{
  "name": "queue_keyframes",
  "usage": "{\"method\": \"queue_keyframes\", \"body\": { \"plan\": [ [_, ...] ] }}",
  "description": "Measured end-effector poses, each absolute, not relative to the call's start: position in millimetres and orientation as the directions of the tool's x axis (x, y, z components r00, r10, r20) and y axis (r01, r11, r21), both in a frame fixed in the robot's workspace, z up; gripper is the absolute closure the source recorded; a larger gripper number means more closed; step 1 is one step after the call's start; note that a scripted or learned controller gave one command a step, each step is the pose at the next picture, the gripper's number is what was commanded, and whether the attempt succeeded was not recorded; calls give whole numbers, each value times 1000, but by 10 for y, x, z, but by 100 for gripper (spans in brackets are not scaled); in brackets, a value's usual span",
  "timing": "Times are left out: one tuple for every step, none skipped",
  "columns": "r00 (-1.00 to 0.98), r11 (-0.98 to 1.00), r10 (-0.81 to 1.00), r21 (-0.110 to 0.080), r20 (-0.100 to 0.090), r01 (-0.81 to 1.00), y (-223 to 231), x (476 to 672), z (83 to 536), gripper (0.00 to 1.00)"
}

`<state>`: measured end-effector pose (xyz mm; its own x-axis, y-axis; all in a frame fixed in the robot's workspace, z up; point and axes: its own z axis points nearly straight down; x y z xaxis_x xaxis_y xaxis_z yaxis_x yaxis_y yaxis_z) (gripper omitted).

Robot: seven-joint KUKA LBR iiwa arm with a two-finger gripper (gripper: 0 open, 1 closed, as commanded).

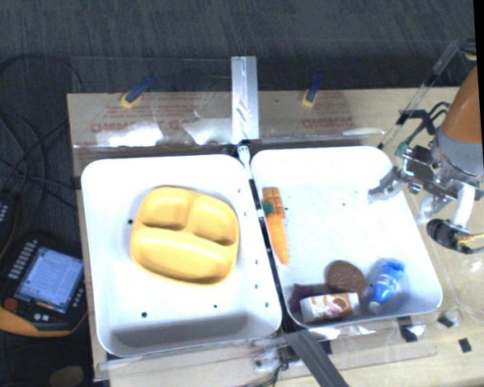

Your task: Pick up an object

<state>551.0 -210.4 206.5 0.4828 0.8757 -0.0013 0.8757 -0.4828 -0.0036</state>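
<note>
Gripper (388,188) state: cannot tell. Descend squarely over the blue bottle (385,283), clear of the brown cookie (344,276) beside it.

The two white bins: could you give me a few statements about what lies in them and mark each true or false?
1. The yellow moulded plastic tray lies in the left bin. True.
2. The orange plastic carrot lies against the right bin's left wall. True.
3. The small blue bottle lies in the left bin. False: it is in the right bin's near right corner.
4. The end effector holds the brown round disc. False: the disc lies on the bin floor.
</note>
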Motion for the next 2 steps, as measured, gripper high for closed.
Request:
{"method": "queue_keyframes", "body": {
  "plan": [
    [277, -277, 961, -2, -3, 961, -1621, 5384, 2622, 0],
    [371, -371, 929, -5, -1, 929, -2013, 4955, 1569, 0]
  ]
}}
